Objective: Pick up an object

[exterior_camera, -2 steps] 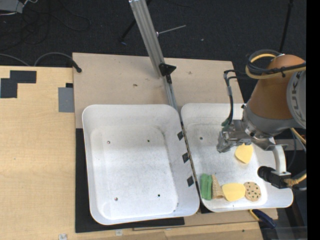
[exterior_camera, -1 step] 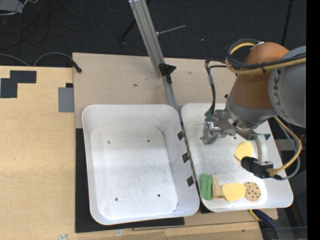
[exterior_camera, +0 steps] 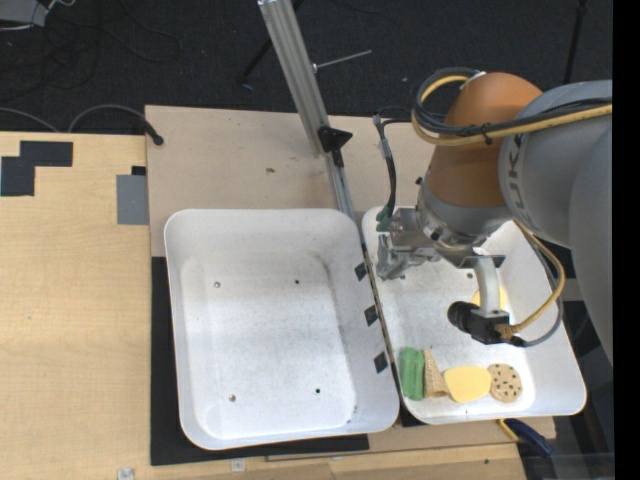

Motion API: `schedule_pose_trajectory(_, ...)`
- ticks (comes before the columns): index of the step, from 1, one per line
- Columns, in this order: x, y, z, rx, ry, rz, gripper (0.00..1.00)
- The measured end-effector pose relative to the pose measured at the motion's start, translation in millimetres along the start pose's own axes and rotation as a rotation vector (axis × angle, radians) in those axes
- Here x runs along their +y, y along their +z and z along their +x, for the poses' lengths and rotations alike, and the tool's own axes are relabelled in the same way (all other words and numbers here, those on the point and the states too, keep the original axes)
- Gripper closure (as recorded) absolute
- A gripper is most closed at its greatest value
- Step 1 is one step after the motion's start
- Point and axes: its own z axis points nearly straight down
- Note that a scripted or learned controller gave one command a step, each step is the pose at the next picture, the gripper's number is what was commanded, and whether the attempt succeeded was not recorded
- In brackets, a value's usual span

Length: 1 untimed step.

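Note:
My gripper [exterior_camera: 393,258] hangs low over the upper left part of the right bin [exterior_camera: 548,393], near the divider between the bins. Its metal fingers are small and partly hidden under the wrist, and nothing shows between them. Along the right bin's front edge lie a green piece [exterior_camera: 411,373], a tan grainy piece [exterior_camera: 433,373], a yellow piece [exterior_camera: 466,383] and a round chocolate-chip cookie [exterior_camera: 505,382]. A yellow item [exterior_camera: 490,290] peeks out from behind the arm's cabling, mid-right in the bin.
The left bin [exterior_camera: 270,328] lies beside the right one, with black clips along the shared edge. A slanted aluminium bar [exterior_camera: 300,88] rises behind the bins. The arm's orange and grey bulk [exterior_camera: 520,158] covers the right bin's back half.

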Motion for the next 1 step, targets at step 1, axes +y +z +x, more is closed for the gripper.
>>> schedule_pose_trajectory(1,24.9,-11.4,43.5,0.0,-0.001,-0.002,1.0)
